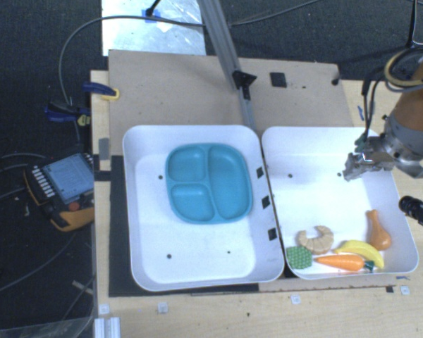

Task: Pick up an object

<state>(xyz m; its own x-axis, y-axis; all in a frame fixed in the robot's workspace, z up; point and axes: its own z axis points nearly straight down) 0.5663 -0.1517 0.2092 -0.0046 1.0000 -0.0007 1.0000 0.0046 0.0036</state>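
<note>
The right bin (303, 153) holds several toy foods along its near edge: a tan croissant (316, 238), a green piece (299, 258), an orange carrot (340, 262), a yellow banana (360, 250) and an orange-brown drumstick shape (378, 231). My gripper (354, 169) hovers over the right side of that bin, well behind the toys, on the grey arm with its orange band (416, 111). Nothing shows between its tips.
The left bin (144, 217) carries a blue divided plate (209, 182). A metal pole (222, 37) slants across the back of the bench. Clamps (77, 108) and a handheld device (62, 182) lie off the bench to the left.
</note>
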